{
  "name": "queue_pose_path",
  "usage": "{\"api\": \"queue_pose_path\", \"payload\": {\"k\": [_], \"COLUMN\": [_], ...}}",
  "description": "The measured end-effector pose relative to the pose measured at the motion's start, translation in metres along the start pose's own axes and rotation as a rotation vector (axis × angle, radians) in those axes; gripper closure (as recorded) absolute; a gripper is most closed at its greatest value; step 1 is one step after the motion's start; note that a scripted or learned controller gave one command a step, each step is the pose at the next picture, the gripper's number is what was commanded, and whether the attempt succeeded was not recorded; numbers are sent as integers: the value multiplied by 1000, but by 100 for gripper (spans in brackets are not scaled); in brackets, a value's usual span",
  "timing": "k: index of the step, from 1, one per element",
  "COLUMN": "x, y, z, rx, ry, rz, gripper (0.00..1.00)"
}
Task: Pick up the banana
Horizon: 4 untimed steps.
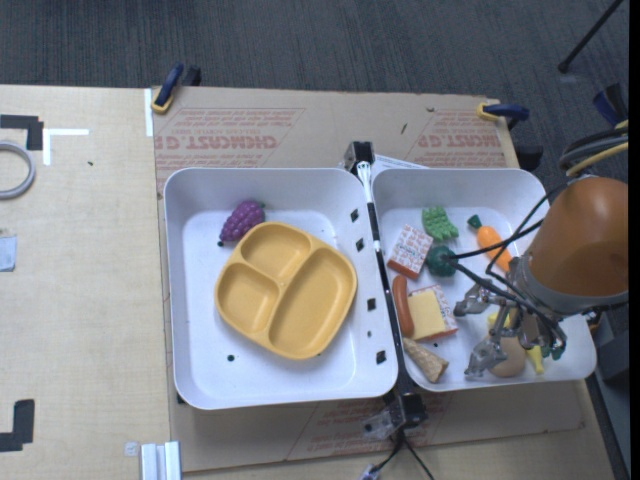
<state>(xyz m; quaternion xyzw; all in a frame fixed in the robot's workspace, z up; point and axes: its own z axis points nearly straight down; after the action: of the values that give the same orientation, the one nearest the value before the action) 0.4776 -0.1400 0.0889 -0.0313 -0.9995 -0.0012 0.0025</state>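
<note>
My gripper [492, 336] is low over the front right part of the right bin [455, 196], under the arm's orange band. Thin yellow strips that look like the banana [538, 355] peek out beneath and beside the gripper; most of it is hidden by the wrist. A tan rounded item [510, 365] lies directly under the gripper. I cannot make out whether anything sits between the jaws.
The right bin also holds a broccoli [438, 222], a carrot [490, 239], a dark green ball [441, 261], a red-and-white box [409, 251], a sausage [402, 304], cheese [430, 315] and bread [424, 361]. In the left bin [190, 298] are a yellow divided plate [287, 288] and purple grapes [242, 220].
</note>
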Motion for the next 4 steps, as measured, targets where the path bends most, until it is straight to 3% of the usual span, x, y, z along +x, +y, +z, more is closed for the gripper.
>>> {"api": "queue_pose_path", "payload": {"k": [1, 2, 3, 4], "x": [-1, 0, -74, -74], "y": [0, -1, 22, 22], "z": [-7, 0, 0, 0], "rx": [-2, 0, 0, 0], "ry": [1, -1, -4, -3], "rz": [5, -310, -184, -184], "gripper": [100, 100, 100, 0]}}
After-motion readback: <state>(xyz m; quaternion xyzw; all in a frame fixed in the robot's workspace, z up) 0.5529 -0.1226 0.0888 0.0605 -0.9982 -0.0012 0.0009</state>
